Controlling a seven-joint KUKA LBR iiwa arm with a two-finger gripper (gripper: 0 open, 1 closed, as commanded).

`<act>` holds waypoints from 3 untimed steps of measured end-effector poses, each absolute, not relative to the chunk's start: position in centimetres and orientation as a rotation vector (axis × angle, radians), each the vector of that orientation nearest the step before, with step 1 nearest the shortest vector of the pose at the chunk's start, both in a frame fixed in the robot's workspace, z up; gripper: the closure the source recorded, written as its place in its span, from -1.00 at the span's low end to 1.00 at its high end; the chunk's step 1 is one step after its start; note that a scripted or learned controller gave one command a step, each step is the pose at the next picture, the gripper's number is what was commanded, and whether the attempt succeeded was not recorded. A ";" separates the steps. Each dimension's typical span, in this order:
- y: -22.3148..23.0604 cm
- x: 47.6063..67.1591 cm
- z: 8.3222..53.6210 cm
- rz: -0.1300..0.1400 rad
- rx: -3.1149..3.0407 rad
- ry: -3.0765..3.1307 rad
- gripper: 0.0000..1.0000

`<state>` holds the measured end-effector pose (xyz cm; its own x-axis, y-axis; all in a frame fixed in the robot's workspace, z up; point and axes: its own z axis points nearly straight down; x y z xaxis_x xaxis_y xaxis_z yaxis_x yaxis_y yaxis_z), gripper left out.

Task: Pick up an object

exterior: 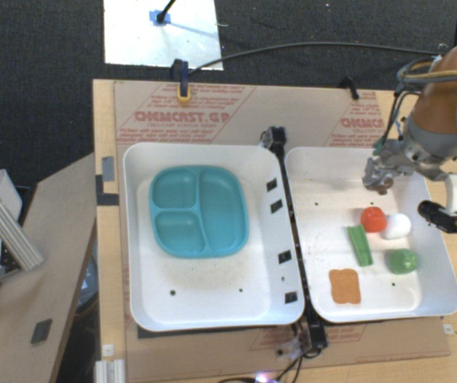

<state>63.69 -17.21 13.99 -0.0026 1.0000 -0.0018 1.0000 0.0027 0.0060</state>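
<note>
My jaws (378, 178) hang over the upper part of the right bin (324, 166), in the right of the frame, above bare white floor; at this slant I cannot tell how far apart they stand, and I see nothing between them. The pickable things lie below them toward the lower right of the frame: a red ball (373, 219) touching a white ball (397, 226), a green stick (360, 245) just beside them, a green lump (403, 261) and an orange slab (344, 286). I judge the green stick the best target. Its long axis runs from upper left to lower right, nearly up and down the frame. To do this well I should centre over its middle, close across its narrow width, and stay clear of the red ball at its upper end. The left bin (144, 214) holds a teal divided plate (198, 211), well apart.
</note>
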 end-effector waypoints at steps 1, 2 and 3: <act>-17.2 64.1 18.4 0.006 2.212 2.222 1.00; -17.2 64.3 21.7 0.005 2.212 2.224 1.00; -12.2 61.7 21.0 0.002 2.213 2.232 1.00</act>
<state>61.71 -12.16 20.99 -0.0085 1.0000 0.0018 1.0000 0.0085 0.0000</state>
